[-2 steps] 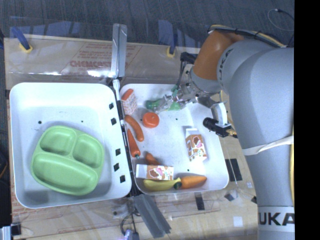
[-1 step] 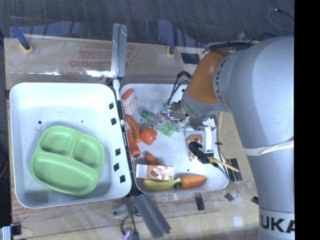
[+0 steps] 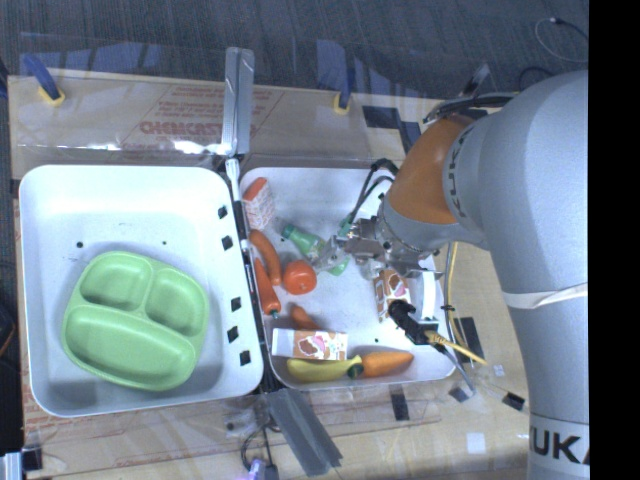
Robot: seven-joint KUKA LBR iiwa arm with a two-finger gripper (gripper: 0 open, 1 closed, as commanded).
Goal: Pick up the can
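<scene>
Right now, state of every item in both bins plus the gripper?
Green three-compartment plastic plate: flat in left bin, nothing on it.
Yellow banana: lying along right bin's front wall.
Orange carrot: lying beside the banana.
Small white carton: on its side.
Red-and-white carton: at the back-left corner.
Orange-red round fruit: loose, mid-bin.
Gripper: low over right bin, holding nothing visible.

Even, soft overhead light, faint shadows inside the bins (image 3: 40,268), slightly grainy, mild blur throughout.

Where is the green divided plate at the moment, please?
The green divided plate lies in the left bin, toward its lower-left part, across the divider from the right bin that holds the toy food.
</scene>
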